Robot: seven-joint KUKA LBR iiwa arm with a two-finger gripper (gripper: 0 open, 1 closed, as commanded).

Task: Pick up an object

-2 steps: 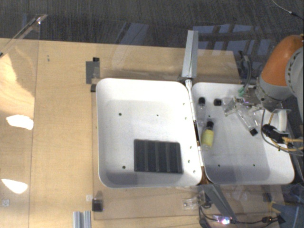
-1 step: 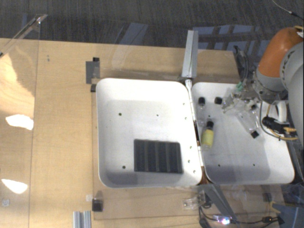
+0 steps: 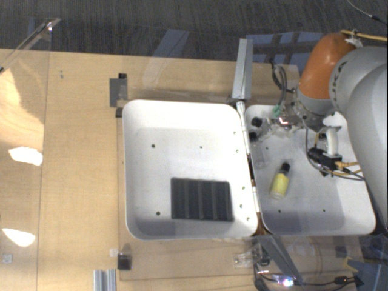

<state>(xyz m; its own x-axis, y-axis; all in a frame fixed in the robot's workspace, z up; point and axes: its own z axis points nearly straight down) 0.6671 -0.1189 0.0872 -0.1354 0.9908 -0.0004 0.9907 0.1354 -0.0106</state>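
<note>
Item: bottle (image 3: pixel 279 181), right bin (image 3: pixel 357 220); arm overhead.

Camera view: small yellow bottle with a dark cap, lying on its side near the middle of the right bin's floor, cap toward the far wall. Judged light, rigid, smooth plastic; round, so apt to roll; best taken across the body, midway along. Gripper (image 3: pixel 285 121) sits low at the bin's far-left corner, well apart from the bottle; jaw spread cannot be told, nothing seen held. Left bin (image 3: pixel 182 126): one dark ribbed block (image 3: pixel 201 199).
</note>
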